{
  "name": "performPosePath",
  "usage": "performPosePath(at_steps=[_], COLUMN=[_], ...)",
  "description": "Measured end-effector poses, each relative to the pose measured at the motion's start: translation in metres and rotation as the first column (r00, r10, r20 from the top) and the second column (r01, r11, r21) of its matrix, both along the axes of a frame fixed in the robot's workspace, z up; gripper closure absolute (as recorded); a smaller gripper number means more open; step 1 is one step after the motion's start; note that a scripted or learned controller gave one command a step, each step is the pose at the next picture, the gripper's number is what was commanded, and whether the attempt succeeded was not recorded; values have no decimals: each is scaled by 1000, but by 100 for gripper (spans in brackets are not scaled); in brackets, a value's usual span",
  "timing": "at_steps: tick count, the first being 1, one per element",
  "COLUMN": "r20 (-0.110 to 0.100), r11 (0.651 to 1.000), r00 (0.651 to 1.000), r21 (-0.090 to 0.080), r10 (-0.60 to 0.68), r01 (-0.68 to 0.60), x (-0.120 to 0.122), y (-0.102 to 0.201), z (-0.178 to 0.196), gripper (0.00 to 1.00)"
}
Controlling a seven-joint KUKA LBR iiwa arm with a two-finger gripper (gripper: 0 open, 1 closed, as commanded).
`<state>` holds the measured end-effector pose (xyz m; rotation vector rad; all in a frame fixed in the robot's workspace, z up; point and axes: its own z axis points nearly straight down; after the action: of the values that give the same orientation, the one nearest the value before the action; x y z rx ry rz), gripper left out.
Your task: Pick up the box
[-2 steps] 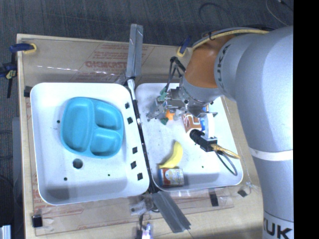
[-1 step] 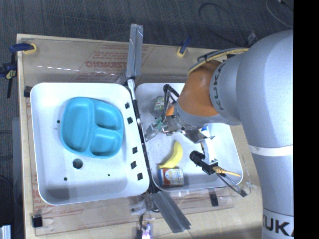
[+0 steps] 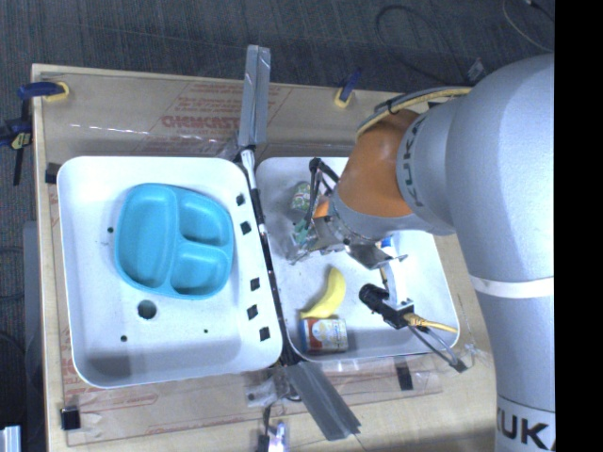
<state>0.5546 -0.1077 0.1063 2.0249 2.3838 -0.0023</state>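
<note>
Gripper (image 3: pixel 306 226) is hanging over pale greenish item (image 3: pixel 301 199), poss. the box, in right white bin (image 3: pixel 435 269); prob. lining up grab; grip state: can't tell.

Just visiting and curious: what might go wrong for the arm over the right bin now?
The gripper sits close to the bin's inner wall and may scrape it. A greenish item, the banana and a can lie nearby, so it might catch the wrong thing. The arm hides part of that bin.

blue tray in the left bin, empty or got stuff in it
Empty. The blue tray lies open side up in the left bin, and its compartments show bare blue plastic.
</note>
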Motion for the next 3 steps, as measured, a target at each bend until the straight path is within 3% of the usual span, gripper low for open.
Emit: performPosePath(at_steps=[1,2,3], r20=[-11,-13,-15], r11=[1000,959,932], r00=[1000,959,932], r21=[10,9,9], r10=[8,-283,-361], r01=[-8,283,362], x=[-35,-29,-79], y=[127,223,210], z=[85,92,-16], gripper=[100,100,100])
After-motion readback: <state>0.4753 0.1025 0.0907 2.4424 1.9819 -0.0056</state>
